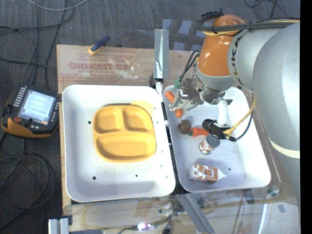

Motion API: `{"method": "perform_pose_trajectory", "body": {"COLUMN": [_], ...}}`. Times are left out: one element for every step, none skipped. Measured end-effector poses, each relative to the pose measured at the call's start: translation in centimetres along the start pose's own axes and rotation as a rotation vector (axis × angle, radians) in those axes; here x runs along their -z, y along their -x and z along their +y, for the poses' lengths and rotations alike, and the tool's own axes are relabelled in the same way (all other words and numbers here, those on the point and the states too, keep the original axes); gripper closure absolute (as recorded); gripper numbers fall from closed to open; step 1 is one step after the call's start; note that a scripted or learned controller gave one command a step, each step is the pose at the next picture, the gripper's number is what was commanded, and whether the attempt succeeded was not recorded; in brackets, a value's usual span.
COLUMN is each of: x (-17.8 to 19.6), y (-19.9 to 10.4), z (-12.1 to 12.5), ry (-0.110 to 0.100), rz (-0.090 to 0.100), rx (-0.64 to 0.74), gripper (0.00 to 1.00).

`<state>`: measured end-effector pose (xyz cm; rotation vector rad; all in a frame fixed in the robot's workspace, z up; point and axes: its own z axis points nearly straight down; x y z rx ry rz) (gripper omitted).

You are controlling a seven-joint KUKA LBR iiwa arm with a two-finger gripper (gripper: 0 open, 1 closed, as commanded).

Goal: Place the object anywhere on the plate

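Hovering at right bin's 10 o'clock corner: gripper, grip state unreadable, beside orange piece. Yellow divided plate lies mid left bin.

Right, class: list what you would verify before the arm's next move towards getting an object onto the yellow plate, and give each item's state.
1. Plate lying flat in the left bin: ok.
2. Object already on the plate: not ok, none there.
3. Gripper over the right bin, where the objects lie: ok.
4. Gripper holding an object: cannot tell.
5. Candidates near the gripper, orange piece and brown ball: ok.
6. Can and carton lying apart from each other: ok.
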<state>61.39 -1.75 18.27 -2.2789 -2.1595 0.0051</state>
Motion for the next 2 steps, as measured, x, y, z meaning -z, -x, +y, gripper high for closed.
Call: {"method": "perform_pose_trajectory", "body": {"x": [-0.04,-0.04], "y": [-6.82,-6.78], "z": [-4.81,-4.8], "ry": [-0.001,-0.001], "rz": [0.001,0.001], "rx": [0.136,0.135], "gripper": [1.0,0.0]}}
